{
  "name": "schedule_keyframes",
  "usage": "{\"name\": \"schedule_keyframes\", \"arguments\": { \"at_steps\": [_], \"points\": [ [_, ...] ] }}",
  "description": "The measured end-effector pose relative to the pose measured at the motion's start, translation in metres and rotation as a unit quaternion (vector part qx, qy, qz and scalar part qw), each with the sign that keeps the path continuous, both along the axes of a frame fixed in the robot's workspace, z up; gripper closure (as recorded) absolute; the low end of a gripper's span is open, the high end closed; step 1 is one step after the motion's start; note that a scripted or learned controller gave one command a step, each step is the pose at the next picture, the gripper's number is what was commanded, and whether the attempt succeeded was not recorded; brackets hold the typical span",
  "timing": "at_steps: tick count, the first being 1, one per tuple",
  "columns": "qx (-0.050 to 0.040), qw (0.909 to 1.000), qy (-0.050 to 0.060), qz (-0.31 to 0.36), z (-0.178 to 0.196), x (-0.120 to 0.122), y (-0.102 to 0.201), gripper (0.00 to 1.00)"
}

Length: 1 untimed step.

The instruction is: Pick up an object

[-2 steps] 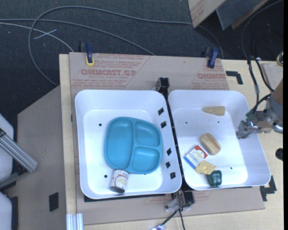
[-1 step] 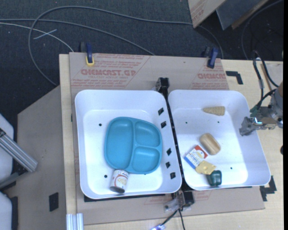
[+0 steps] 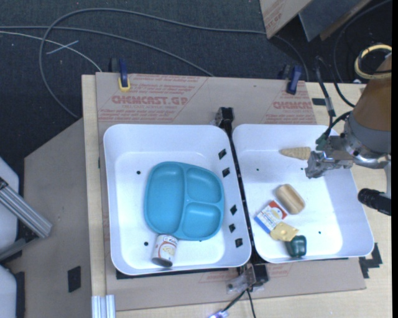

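My gripper hangs over the right bin, near its upper right part, just below and right of a tan ice-cream cone. Nothing shows between its fingers. Lower in the same bin lie a tan bread roll, a small red, white and blue box, a yellow piece and a dark green object. The left bin holds a blue divided plate and a small can lying near its front edge.
A black divider with clips runs between the two bins. Blue clamps hold the cardboard sheet at the back. Cables lie on the dark floor behind the bench, and a cardboard box stands at top right.
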State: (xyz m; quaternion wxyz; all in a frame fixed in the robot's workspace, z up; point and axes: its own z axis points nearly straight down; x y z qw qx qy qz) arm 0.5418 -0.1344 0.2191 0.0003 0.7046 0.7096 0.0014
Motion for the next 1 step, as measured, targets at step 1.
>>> {"name": "schedule_keyframes", "arguments": {
  "at_steps": [1],
  "points": [
    [-0.0003, 1.0000, 0.000, 0.000, 0.0079, 0.0260, 0.0522, 1.00]
  ]
}}
